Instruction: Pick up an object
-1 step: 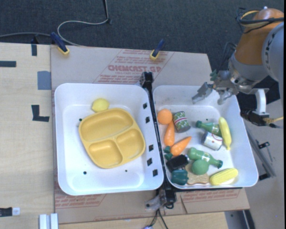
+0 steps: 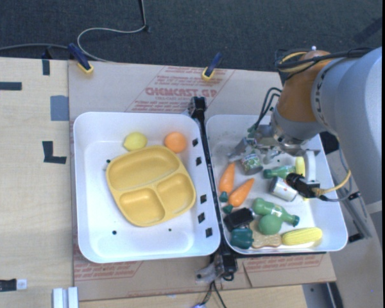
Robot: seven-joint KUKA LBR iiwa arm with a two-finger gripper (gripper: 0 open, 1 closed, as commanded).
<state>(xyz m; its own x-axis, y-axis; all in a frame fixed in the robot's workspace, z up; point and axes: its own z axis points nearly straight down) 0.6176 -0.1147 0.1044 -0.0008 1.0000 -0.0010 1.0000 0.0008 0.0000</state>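
Under the gripper (image 2: 251,151), at the back of the right bin (image 2: 337,226), lies a small grey-green object (image 2: 251,163), the likely target, with two carrots (image 2: 234,186) just in front of it. Whether the fingers are spread or closed on it I cannot tell. This looks like the grasp step; next, close firmly and lift straight up, clear of the carrots.

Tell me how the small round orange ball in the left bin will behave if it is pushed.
The small round orange ball would probably roll freely, being round. It sits beside the yellow divided tray, which may stop it. It looks smooth, so possibly slippery to pinch.
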